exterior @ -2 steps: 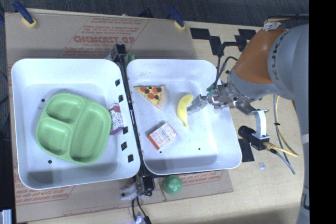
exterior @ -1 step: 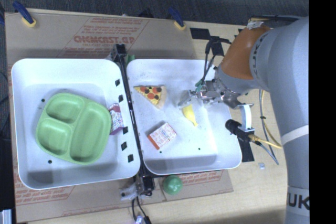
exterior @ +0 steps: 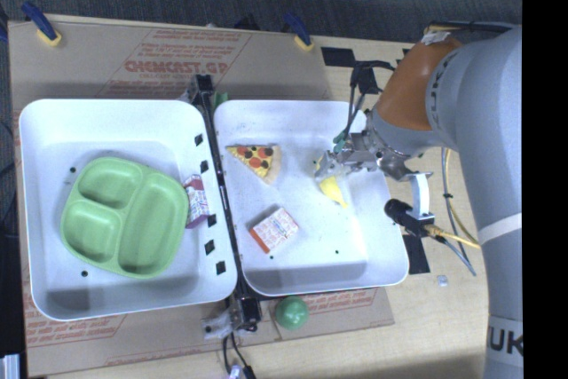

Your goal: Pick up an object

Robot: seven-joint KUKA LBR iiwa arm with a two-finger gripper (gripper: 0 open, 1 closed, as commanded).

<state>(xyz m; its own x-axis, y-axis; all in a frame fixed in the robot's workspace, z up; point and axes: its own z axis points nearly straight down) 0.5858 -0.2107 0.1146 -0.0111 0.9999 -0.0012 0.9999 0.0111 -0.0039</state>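
A green ball (exterior: 291, 312) is sitting on the bench in front of the bins, outside them. In the right bin (exterior: 302, 275), a small carton (exterior: 274, 229) is lying nearest the front wall, and further back a pizza slice (exterior: 256, 160) is resting near the divider. The gripper (exterior: 337, 162) is reaching down at the bin's right side, just above a yellow piece (exterior: 332, 189). Whether the claw is apart or closed, I cannot tell. The piece is lying on the bin floor, so the pick looks unfinished: grasping and lifting are still ahead. In the left bin (exterior: 53, 297), a green tray (exterior: 124, 216) is sitting untouched.
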